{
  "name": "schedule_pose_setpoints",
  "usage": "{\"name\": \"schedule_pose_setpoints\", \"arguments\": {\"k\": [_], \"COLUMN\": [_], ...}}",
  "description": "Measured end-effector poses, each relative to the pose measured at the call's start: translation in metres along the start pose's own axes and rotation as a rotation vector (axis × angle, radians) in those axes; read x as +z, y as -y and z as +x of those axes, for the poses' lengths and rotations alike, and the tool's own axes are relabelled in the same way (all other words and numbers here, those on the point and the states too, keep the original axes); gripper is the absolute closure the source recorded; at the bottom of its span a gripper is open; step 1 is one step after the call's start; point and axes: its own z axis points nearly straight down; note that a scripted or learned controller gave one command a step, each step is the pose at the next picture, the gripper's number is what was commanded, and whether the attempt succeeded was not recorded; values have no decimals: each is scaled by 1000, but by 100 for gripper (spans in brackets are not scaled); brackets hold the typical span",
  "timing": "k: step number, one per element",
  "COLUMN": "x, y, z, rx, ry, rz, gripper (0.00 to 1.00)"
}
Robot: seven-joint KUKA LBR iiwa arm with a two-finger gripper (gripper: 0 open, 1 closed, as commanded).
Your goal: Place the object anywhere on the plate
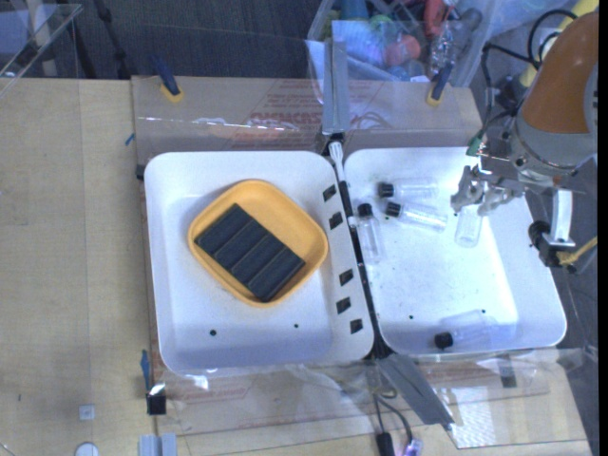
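Sitting in the left bin [166,350], well to the left of the divider [347,245] between the two bins, the yellow plate [258,241] is carrying a dark ribbed pad [249,247] on its middle and nothing else. Just right of the divider, in the right bin [541,326], several clear vials with black caps are lying: one [367,231] against the divider, two [410,204] a little further right, and another [461,335] near the front wall.

Further right of the divider, the gripper [472,202] is hanging over the right bin with a clear vial [466,226] dangling upright below its fingers. The vial is looking pinched only at its top end, though the glare is making the grip hard to judge.

Such a shallow hold on a smooth, slippery tube is risking a slip during the carry across the divider, dropping the vial short of the plate. Landing on the ribbed pad or the sloped rim, it could also be rolling off.
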Motion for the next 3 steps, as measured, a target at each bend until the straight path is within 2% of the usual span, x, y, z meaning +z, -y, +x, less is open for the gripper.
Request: {"name": "schedule_pose_setpoints", "arguments": {"k": [1,2,3], "x": [11,19,19], "y": [-31,-45,-34], "z": [22,64,114], "rx": [-95,-374,-576], "ry": [0,-1,-2], "rz": [-4,-5,-2], "gripper": [100,100,100]}}
